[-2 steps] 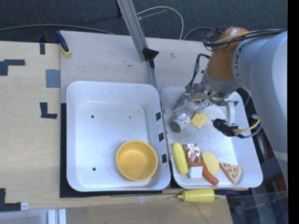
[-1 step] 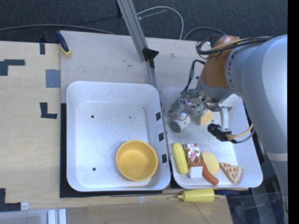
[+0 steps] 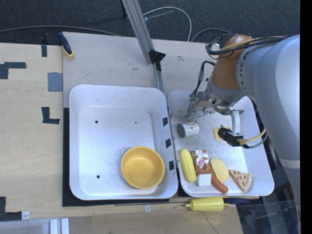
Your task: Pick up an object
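Small white cup (image 3: 188, 129) with a red mark lies on its side near the right bin's (image 3: 259, 186) far-left corner, directly under the gripper (image 3: 191, 117), probably the chosen target since it sits apart from the toy food crowding the near edge. The wrist hides the fingertips, so I cannot tell their state or whether they touch the cup.

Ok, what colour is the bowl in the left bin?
Yellow: the bowl shows clearly in the camera view.
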